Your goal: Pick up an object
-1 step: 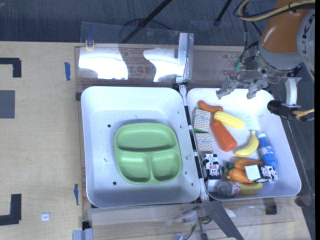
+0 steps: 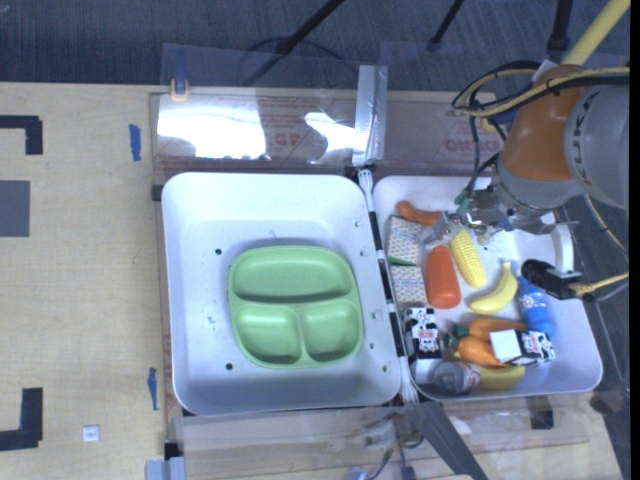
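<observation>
Over the right bin (image 2: 590, 363) you see the arm reaching in, its pincer (image 2: 470, 218) low above the corn (image 2: 467, 256); whether it is released or clenched you cannot tell. Beside the corn lie an orange cylinder (image 2: 443, 276) and a banana (image 2: 497, 293), with a blue bottle (image 2: 537, 311) further right. Near that bin's front edge sit a carrot (image 2: 478, 349) and small toys, crowded together. On your left, the other bin (image 2: 190, 218) holds a green tray (image 2: 295, 303) with three compartments. Both bins rest on the worktop (image 2: 80, 268).
</observation>
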Robot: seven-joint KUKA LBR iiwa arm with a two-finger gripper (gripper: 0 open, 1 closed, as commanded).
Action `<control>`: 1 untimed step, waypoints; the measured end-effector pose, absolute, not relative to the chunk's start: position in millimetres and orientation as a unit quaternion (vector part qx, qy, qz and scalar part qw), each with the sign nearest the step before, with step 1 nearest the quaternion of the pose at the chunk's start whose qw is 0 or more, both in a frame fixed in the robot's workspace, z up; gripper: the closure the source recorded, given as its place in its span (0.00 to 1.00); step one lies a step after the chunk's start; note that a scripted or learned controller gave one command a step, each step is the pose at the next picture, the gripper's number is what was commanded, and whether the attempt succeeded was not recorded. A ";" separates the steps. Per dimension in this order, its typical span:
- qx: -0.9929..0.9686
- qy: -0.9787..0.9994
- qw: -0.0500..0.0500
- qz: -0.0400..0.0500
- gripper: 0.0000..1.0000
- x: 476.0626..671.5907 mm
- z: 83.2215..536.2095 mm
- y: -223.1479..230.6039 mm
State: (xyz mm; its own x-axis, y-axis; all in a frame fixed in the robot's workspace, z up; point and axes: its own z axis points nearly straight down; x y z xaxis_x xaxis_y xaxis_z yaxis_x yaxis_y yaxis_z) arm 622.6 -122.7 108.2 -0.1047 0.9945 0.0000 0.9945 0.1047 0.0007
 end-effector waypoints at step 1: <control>0.665 0.747 0.001 0.001 0.00 595.8 86.3 -127.9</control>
State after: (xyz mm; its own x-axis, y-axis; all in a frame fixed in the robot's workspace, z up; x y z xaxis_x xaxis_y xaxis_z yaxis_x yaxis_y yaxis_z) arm 595.8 -127.9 86.3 -0.1159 0.9933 -0.0004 0.9933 0.1159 0.0033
